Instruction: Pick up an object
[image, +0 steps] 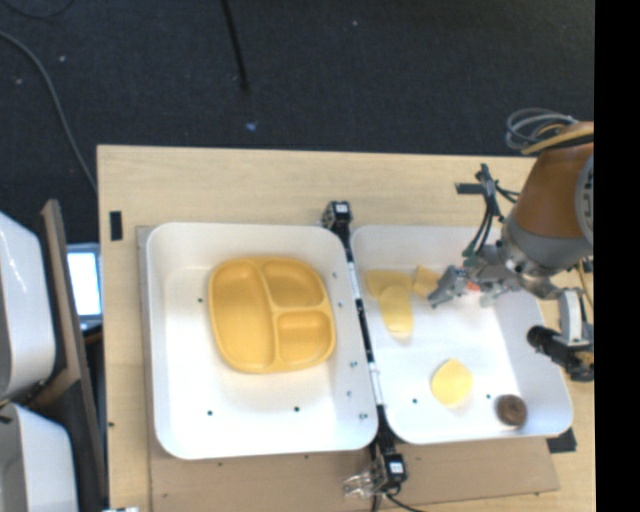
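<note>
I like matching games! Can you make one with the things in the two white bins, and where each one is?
Things:
1. yellow divided tray
2. small brown thing
3. round yellow piece
4. hand

Places:
A. near right corner of the right bin
B. far part of the right bin
C. left bin
D. right bin, just left of the brown thing

Pairs: 1-C, 2-A, 3-D, 4-B

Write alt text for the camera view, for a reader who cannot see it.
A grey and orange robot arm reaches from the right over the right white bin, its gripper near pale yellow pieces at the bin's upper left. That bin also holds a round yellow piece and a small brown object. The left white bin holds a yellow divided tray.
</note>
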